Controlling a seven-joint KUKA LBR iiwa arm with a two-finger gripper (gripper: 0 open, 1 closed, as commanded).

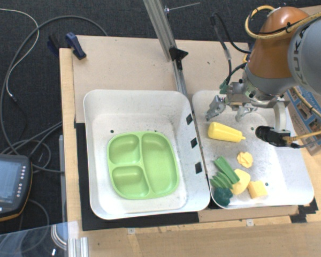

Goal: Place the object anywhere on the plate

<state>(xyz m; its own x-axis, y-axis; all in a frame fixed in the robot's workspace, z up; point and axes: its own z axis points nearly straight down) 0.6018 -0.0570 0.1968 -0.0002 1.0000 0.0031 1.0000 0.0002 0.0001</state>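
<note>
A light green plate (143, 165) with three compartments lies in the left bin (96, 116). In the right bin (289, 175), a long yellow toy (224, 132) lies on its side near the back left. My gripper (229, 111) hovers just behind and above it, open, with one metal finger (214, 110) to the left. Nothing is between the fingers. Below the orange band the wrist hides the bin's back edge.
Nearer the front of the right bin lie a small yellow piece (245, 159), a green pod (224, 170), a yellow fruit (241, 182), a yellow cube (257, 189) and a dark green piece (222, 196). A metal post (163, 23) slants up behind the bins.
</note>
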